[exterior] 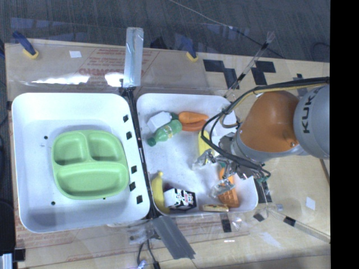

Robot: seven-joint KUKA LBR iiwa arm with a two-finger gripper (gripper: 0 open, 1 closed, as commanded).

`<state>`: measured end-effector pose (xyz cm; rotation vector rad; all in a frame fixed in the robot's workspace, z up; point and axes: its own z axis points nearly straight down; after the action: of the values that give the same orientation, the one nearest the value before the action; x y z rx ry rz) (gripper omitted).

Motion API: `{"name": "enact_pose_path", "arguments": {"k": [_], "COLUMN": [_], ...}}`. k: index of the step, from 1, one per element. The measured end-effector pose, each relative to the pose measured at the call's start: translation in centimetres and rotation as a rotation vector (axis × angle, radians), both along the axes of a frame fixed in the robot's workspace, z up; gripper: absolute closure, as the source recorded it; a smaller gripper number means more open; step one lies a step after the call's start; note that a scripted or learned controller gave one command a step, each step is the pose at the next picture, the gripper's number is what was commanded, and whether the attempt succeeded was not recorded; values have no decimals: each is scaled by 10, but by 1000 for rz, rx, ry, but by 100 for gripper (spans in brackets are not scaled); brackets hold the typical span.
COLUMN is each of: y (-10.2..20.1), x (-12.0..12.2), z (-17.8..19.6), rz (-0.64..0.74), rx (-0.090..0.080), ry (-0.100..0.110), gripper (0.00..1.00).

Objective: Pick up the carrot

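The carrot [192, 119] is orange, lying flat near the far wall of the right bin [185, 100], beside a green bottle [164, 132]. My gripper [217, 168] hangs low over the near right part of that bin, well below the carrot in the view and apart from it. The grey arm with its orange band [269, 125] covers the bin's right side. Just under the gripper lies a small orange, waffle-like item [228, 195].
The right bin also holds a white block [159, 119], a yellow piece [202, 144], a banana [157, 191], a black-and-white carton [180, 199] and a tan stick [216, 208]. A green divided plate [88, 163] sits in the left bin [33, 111].
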<state>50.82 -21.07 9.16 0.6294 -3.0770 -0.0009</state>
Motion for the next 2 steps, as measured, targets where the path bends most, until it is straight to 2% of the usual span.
{"name": "enact_pose_path", "arguments": {"k": [1,2], "y": [3,3], "x": [3,3], "z": [11,11], "rz": [9,9], "rx": [0,0], "ry": [-4,-4], "gripper": [100,0]}}
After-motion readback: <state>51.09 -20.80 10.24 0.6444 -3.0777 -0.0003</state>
